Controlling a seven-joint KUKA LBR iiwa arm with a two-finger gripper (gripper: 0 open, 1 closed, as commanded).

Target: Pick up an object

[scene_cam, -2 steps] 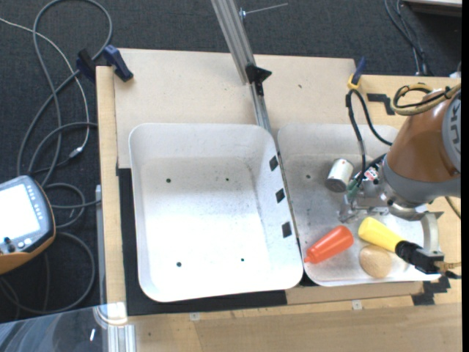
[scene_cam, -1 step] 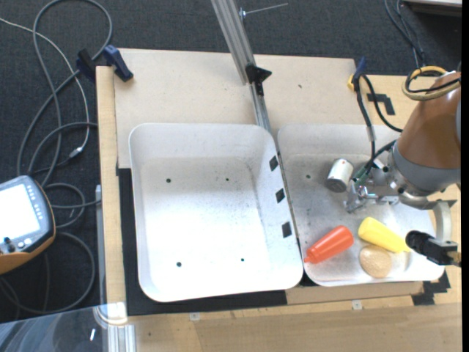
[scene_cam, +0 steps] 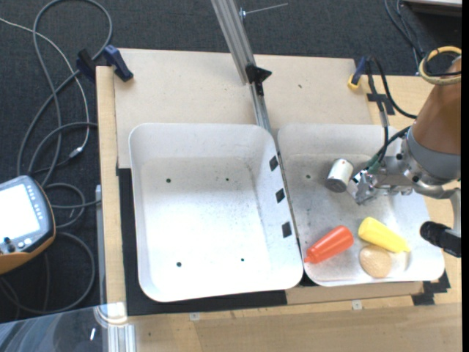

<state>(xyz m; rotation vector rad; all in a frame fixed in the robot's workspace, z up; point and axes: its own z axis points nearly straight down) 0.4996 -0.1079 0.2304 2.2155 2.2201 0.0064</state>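
In the right bin [scene_cam: 315, 145] lie a small white-grey cylinder [scene_cam: 338, 174], a yellow oblong piece [scene_cam: 382, 235], an orange-red carrot-shaped piece [scene_cam: 330, 244] and a tan rounded lump [scene_cam: 376, 262]. My gripper [scene_cam: 364, 191] hangs low over the bin's right half, just right of the cylinder and above the yellow piece. Nothing shows between its tips, and the wrist body hides much of it.
The left bin [scene_cam: 146, 152] adjoins the right one along a ridge with black clips [scene_cam: 279, 195]. A slanted metal rail [scene_cam: 234, 35] crosses the back of the bench. Blue and yellow clamps sit at the rear corners. Cables and a pendant [scene_cam: 22, 222] lie off the bench to the left.
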